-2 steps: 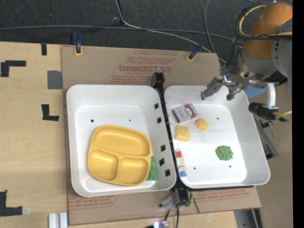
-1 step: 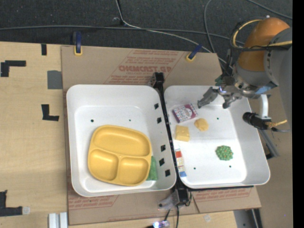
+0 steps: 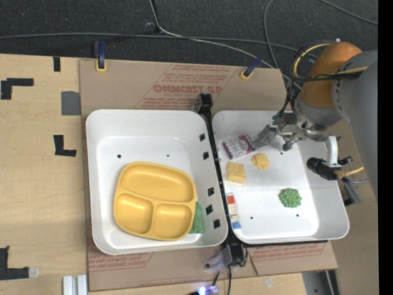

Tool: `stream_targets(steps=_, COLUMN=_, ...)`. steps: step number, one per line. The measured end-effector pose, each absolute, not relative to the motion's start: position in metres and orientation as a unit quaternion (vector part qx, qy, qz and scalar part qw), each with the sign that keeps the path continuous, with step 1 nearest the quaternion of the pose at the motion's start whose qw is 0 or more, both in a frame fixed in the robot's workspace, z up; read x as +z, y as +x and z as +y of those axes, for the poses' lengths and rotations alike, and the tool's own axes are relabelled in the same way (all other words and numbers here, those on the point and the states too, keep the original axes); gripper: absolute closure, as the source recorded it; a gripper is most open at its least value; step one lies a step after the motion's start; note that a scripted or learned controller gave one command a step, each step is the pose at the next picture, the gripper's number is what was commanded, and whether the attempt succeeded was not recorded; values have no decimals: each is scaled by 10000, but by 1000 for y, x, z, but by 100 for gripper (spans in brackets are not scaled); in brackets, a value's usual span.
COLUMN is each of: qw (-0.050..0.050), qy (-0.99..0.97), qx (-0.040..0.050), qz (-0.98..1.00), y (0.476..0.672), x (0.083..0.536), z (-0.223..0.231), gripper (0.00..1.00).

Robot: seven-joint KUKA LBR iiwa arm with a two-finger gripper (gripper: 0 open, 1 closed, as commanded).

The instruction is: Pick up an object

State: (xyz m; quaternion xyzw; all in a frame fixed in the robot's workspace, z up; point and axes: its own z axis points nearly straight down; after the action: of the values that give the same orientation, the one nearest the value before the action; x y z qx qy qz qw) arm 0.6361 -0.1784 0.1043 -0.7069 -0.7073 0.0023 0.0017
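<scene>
End effector (image 3: 277, 137) over right bin (image 3: 319, 217): two yellow pieces (image 3: 260, 161), one green ball (image 3: 290, 196).

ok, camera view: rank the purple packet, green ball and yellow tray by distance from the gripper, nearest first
1. Purple packet: right bin, far-left part, just left of the gripper.
2. Green ball: right bin, toward the near edge, below the gripper in the view.
3. Yellow tray: left bin, well across the divider, clearly farthest.
</scene>
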Motion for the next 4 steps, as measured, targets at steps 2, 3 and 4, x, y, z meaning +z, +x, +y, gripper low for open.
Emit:
stream_targets(steps=2, qw=-12, qy=-7066, qx=-9, qz=-7076, y=638, x=160, z=-174, gripper=100)
stream_targets(steps=3, qw=-15, qy=-7065, qx=-10, qz=-7077, y=634, x=205, z=-171, gripper=100)
stream_targets(steps=4, qw=-18, qy=-7064, qx=-12, qz=-7078, y=639, x=249, z=-167, gripper=100)
